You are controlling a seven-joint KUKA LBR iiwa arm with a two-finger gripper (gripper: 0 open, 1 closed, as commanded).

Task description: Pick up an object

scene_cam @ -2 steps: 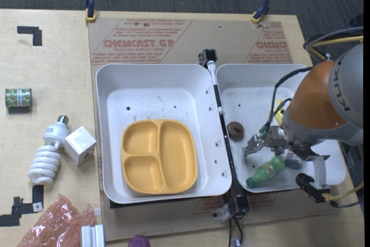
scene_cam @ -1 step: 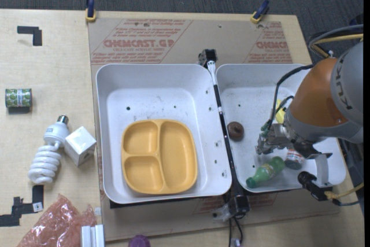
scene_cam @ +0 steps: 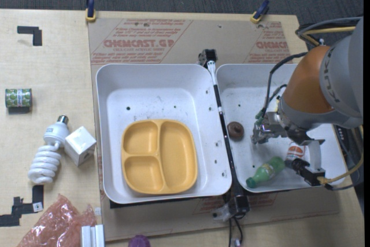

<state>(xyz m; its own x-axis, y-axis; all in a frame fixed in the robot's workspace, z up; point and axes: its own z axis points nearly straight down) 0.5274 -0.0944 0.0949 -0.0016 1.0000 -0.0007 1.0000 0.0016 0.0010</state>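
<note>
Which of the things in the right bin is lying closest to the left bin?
The small brown round object. It sits near the divider, while the green bottle and the orange-and-white item lie farther right, under the arm.

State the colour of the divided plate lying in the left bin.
Yellow-orange all over; the three-compartment plastic plate shows best in the camera view.

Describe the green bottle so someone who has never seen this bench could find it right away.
Start at the right white bin, the one the grey and orange arm reaches over. Along its near edge lies the green bottle on its side, tilted, pale label around its middle. It is the bin's green, elongated thing, unlike the small round brown object further back.
</note>
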